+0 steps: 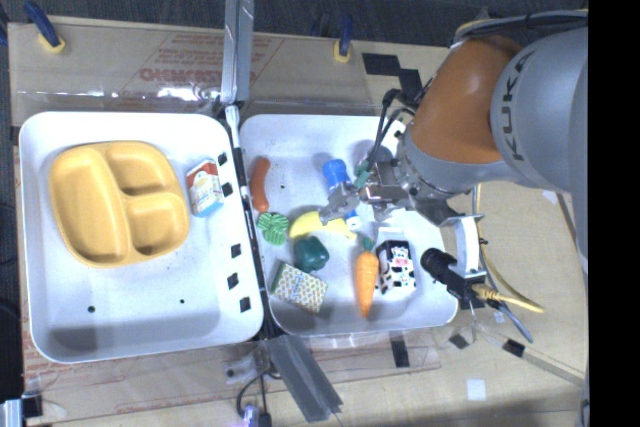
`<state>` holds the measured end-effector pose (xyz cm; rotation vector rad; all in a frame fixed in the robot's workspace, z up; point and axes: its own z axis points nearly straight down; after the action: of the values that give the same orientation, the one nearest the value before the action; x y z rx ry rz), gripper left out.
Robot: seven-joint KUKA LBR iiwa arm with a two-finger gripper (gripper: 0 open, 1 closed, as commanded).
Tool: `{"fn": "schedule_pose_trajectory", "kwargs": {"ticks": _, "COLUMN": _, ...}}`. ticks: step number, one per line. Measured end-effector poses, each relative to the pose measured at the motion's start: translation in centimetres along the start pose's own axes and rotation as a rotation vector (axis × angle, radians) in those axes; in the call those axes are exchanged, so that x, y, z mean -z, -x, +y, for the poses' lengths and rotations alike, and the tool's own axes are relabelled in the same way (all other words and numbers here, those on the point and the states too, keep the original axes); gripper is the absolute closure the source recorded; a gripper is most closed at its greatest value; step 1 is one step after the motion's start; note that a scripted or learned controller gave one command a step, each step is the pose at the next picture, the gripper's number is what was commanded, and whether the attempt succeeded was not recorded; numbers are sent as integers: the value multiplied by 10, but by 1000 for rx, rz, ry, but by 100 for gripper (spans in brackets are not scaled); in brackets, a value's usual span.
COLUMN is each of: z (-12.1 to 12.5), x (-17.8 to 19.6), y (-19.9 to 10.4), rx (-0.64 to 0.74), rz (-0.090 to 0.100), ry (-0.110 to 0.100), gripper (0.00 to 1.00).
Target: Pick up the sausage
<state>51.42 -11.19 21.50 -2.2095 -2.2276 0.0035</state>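
The sausage (260,184) lies upright along the left wall of the right bin (300,130), just above a green ball (273,227). The hand (345,203) hangs well to its right, over a banana (318,224) and beside a blue bottle (336,173); whether it is released or clenched, I cannot tell. A yellow tray (118,201) sits in the left bin (120,315).

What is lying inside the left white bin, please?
Inside the left white bin lie a yellow divided tray and, beside its right edge, a small carton. The bin floor under the tray is covered, so anything beneath it cannot be seen.
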Motion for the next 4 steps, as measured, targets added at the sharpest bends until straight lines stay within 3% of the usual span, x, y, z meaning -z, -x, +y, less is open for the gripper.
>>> {"fn": "schedule_pose_trajectory", "kwargs": {"ticks": 1, "z": 116, "x": -23, "y": -59, "rx": 58, "rz": -1, "ry": 2, "gripper": 0}}
{"fn": "schedule_pose_trajectory", "kwargs": {"ticks": 2, "z": 95, "x": -124, "y": -18, "rx": -141, "rz": -1, "ry": 0, "gripper": 0}}
{"fn": "schedule_pose_trajectory", "kwargs": {"ticks": 3, "z": 136, "x": -122, "y": -20, "rx": -57, "rz": 0, "ry": 4, "gripper": 0}}
{"fn": "schedule_pose_trajectory", "kwargs": {"ticks": 4, "z": 135, "x": -122, "y": -19, "rx": 256, "rz": -2, "ry": 2, "gripper": 0}}
